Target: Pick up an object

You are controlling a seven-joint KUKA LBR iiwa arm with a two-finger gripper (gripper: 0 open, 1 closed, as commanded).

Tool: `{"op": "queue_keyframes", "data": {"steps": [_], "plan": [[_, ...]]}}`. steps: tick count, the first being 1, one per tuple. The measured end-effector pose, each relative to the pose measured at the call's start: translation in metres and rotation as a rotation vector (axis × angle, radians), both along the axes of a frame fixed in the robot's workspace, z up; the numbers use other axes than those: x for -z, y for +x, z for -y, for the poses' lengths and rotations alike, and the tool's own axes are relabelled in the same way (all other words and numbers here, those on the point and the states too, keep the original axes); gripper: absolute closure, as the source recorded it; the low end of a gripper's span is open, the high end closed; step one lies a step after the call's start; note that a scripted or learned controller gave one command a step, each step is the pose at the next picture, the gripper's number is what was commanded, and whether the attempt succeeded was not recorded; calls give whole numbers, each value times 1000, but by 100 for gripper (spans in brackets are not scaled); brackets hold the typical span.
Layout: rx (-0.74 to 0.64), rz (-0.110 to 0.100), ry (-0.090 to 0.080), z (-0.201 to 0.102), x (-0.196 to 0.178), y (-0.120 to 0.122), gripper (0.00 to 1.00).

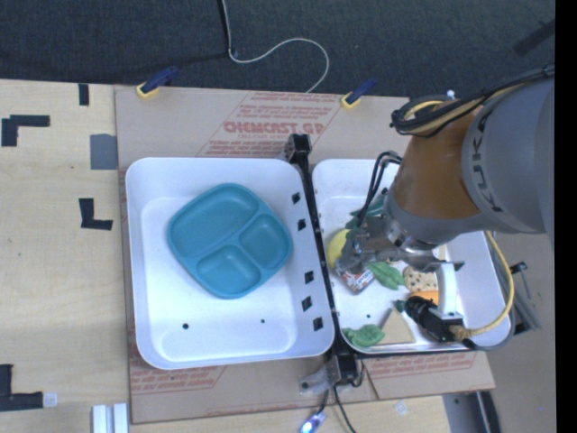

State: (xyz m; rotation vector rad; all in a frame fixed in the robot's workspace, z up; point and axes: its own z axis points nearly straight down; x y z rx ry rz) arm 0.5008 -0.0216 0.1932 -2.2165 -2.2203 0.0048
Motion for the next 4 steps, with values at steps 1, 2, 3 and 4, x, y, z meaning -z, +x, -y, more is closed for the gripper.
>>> {"op": "queue_keyframes", "data": {"steps": [1, 2, 3, 4], "plan": [[-6, 5, 0, -54, 10, 49, 100], [5, 13, 0, -8, -120, -19, 100], [-4, 3, -1, -59, -75, 30, 100], [6, 4, -2, -2, -118, -19, 100]]}}
